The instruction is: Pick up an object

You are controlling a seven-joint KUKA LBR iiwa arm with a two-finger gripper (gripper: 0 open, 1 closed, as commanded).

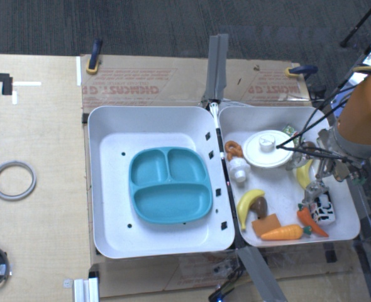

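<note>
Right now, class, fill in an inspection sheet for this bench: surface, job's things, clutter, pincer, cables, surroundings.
Surface: two white bins; left bin, right bin.
Job's things: right bin holds a banana, carrot, white lid; a teal divided plate lies in the left bin.
Clutter: tape roll on the bench.
Pincer: pincer low over the right bin; nothing seen between its fingers.
Cables: black cables run to the wrist.
Surroundings: clamps on cardboard.
</note>
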